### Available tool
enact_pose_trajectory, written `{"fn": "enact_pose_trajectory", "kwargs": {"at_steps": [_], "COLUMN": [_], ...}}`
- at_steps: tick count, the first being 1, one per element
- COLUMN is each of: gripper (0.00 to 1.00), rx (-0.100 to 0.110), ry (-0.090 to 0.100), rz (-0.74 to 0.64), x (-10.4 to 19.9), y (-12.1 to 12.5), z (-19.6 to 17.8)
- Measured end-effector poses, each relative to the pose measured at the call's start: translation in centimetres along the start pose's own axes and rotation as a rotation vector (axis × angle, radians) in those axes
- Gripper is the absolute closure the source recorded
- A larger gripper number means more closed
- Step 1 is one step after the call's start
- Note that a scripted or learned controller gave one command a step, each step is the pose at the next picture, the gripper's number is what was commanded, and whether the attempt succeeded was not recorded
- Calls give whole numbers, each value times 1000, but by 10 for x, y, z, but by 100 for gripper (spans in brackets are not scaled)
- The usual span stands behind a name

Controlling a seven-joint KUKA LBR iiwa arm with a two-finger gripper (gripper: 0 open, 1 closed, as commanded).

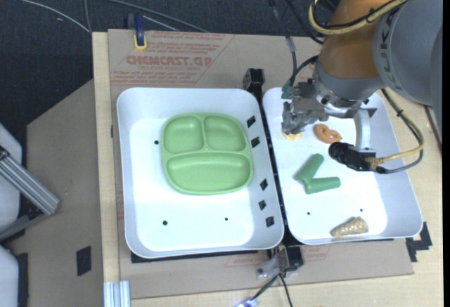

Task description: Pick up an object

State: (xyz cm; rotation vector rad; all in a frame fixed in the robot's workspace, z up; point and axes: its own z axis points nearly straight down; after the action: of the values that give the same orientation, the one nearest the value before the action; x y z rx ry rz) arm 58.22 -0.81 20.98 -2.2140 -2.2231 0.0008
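- Early in the task, by the look of it: nothing seen lifted, nothing seen inside the tool (296, 120).
- Tool down low at the rear left of the right bin (401, 194), close to the wall shared with the left bin (133, 179), at the end of the arm (358, 24) reaching in from the right.
- Cannot tell whether wide or narrow; too dark and too cluttered by the wrist body above to judge.
- Just below the tool, touching it or nearly so: a small tan piece (291, 135) on the bin floor. Likely the target, though only a guess from the closeness.
- Just beside that, to the right: an orange ring (325, 133), flat on the floor, apart from the tool.
- Further forward, near mid-bin: a green angled piece (316, 176), lying flat and untouched.
- At the front edge of the same bin, well apart from the tool: a pale cone-shaped piece (349, 227), also untouched.
- In the left bin: a green divided plate (207, 153), flat, far from any action.
- Done so far, as far as can be judged: approach and descent onto a candidate.
- Left to do: a firm close on one thing, then a clean lift clear of the bin floor above the bench (176, 53).
- No proof of a hold here, so best counted as not yet picked up.
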Motion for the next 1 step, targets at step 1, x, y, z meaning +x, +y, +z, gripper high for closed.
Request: {"fn": "enact_pose_trajectory", "kwargs": {"at_steps": [1], "gripper": [100], "rx": [-1], "ry": [1], "rz": [-2], "x": [49], "y": [-14], "z": [-14]}}
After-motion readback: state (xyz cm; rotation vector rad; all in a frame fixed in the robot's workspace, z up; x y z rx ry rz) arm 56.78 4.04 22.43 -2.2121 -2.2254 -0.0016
